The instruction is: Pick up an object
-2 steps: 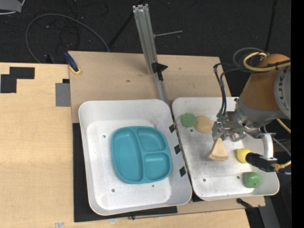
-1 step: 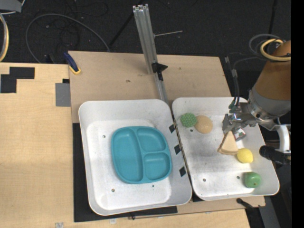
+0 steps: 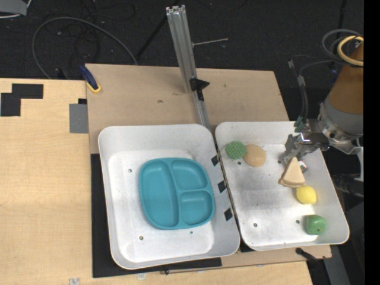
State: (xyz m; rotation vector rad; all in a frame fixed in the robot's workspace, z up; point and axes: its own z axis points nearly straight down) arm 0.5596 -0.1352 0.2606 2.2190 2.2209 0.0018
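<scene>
My gripper [image 3: 295,158] hangs over the right part of the right bin [image 3: 267,230], reaching in from the right. Just below it, touching or nearly touching its tip, is a tan wedge-shaped piece [image 3: 293,177]. Whether the wedge is gripped or just lies under the gripper cannot be made out. A yellow lemon [image 3: 306,195] lies close below the wedge, and a green apple [image 3: 314,224] sits near the bin's front right corner. A bumpy green ball [image 3: 236,150] and a round tan object [image 3: 255,156] lie side by side at the bin's back left.
The left bin [image 3: 119,242] holds a teal divided tray [image 3: 177,192]. A metal post [image 3: 184,58] rises behind the two bins. The arm's orange-banded wrist [image 3: 350,70] stands at the right edge.
</scene>
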